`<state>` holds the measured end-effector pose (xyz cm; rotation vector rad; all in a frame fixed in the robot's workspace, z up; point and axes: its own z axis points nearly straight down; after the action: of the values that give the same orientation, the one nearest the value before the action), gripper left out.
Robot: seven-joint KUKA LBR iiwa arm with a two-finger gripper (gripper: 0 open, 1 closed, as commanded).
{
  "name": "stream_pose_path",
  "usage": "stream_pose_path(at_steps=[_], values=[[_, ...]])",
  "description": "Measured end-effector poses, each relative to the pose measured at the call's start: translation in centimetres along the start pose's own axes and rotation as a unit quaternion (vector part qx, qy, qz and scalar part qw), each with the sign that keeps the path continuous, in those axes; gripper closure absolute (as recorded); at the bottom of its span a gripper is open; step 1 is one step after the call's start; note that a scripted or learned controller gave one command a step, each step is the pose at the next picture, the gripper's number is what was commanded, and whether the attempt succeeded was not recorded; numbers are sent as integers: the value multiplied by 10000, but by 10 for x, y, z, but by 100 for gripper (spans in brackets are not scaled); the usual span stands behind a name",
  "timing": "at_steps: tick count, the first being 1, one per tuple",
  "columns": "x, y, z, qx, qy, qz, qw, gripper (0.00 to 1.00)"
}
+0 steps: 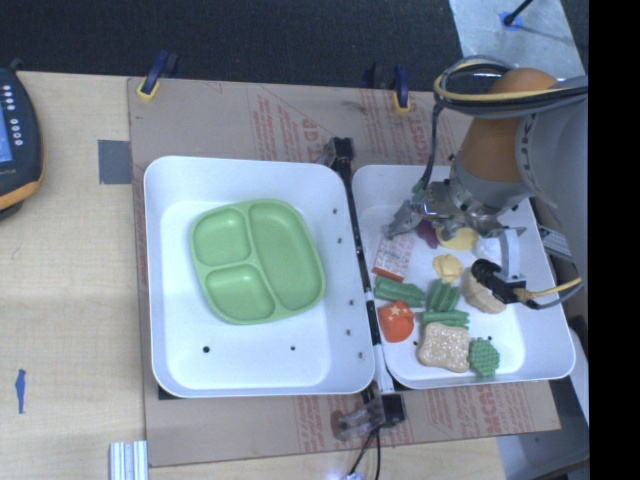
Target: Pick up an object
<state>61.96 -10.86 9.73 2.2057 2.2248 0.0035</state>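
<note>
Whether the gripper (445, 223) is wide or narrow cannot be told — it hangs low over the right bin's (560, 353) far edge, arm bent steeply down, beside a purple toy (428, 234) and yellow pieces (458, 237).

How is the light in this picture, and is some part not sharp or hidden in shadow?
Camera view: light is even and soft; the white bins look bright without strong glare; the green tray is clear; the small items under the tool are slightly blurred and shaded by the arm.
</note>
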Motion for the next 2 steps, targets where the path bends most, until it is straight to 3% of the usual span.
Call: stream_pose_path(at_steps=[1,2], values=[[-10,41,1,9,23,7,10000,0],[-9,31,0,-12,13,31,10000,0]])
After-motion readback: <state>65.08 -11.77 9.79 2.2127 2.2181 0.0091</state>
